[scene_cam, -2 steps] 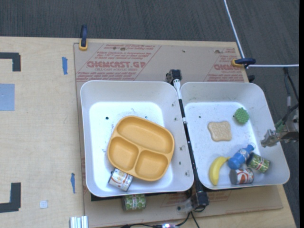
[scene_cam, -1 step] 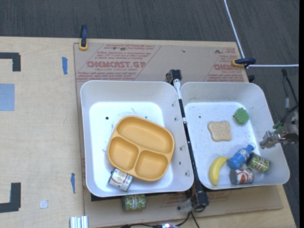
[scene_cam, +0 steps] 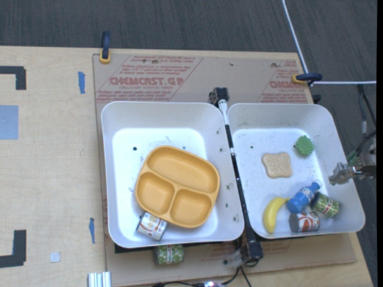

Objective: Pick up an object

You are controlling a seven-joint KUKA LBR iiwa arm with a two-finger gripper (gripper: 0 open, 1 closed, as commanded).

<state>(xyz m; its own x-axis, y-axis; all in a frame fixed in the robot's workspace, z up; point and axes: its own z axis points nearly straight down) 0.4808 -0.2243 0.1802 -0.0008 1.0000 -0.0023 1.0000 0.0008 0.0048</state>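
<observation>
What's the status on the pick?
End effector at right bin's right rim, nothing visibly held. Bottle, cans, banana clustered below it. Nothing picked yet.

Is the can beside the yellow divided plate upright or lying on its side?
On its side. The can lies tipped in the left bin, its label wall facing up, tucked against the yellow divided plate's lower-left edge.

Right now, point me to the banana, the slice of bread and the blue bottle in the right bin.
banana point(scene_cam: 272, 213), camera view, middle of its curved yellow body.
slice of bread point(scene_cam: 277, 164), camera view, centre of its tan face.
blue bottle point(scene_cam: 301, 200), camera view, middle of its blue body.
</observation>
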